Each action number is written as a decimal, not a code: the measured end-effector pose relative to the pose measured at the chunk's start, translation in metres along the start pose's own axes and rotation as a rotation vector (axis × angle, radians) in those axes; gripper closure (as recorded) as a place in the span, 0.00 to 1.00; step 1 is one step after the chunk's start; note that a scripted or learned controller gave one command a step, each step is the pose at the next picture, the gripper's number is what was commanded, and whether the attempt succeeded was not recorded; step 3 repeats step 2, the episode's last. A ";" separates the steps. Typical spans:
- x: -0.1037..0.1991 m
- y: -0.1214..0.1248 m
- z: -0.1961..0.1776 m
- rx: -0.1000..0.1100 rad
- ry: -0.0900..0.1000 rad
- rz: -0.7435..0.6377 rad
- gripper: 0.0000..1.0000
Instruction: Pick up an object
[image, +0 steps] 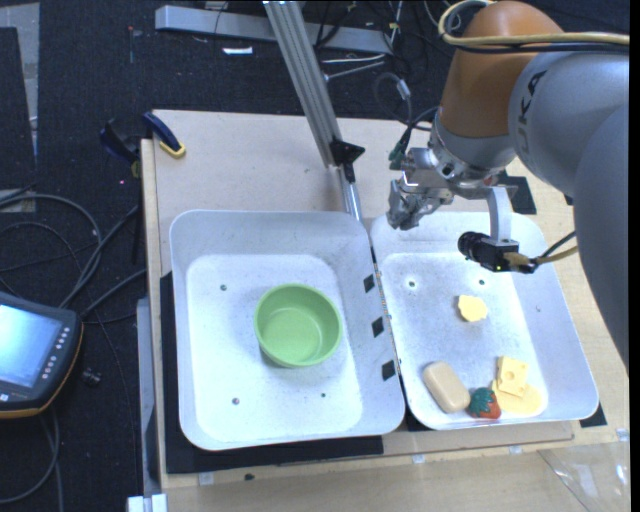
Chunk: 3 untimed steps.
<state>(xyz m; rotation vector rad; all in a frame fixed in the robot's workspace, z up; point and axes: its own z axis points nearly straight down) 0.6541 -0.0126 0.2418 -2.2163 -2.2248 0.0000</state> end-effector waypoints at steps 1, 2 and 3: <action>0.049 0.001 0.012 0.000 0.000 0.000 1.00; 0.098 0.003 0.019 0.000 0.000 0.000 1.00; 0.098 0.003 0.019 0.000 0.000 0.000 1.00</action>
